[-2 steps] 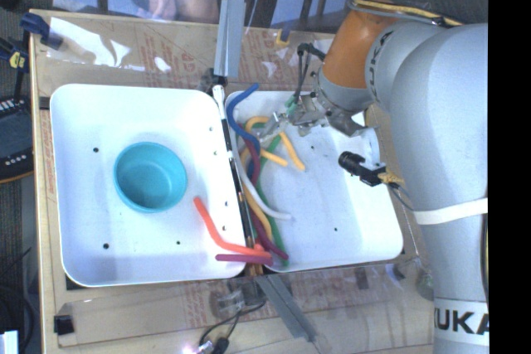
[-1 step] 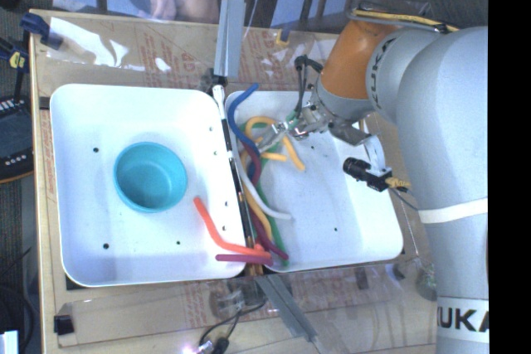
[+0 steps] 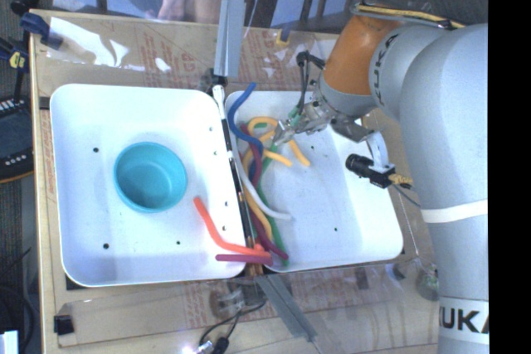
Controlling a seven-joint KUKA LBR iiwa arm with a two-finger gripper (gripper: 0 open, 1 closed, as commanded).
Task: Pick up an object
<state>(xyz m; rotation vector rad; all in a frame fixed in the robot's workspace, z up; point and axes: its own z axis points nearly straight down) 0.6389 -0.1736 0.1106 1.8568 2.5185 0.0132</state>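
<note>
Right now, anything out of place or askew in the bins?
Yes. An orange-red strip in the left bin reaches the divider, and a magenta strip lies across it, half in each bin. The other strips are heaped against the right bin's left wall. The blue bowl sits upright.

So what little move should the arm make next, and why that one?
Probably a short drop straight down onto the yellow strip. The gripper sits in the right bin just above the pile of colored strips along its left wall, and nothing is seen held between its fingers. The blue bowl lies farther off in the left bin.
</note>
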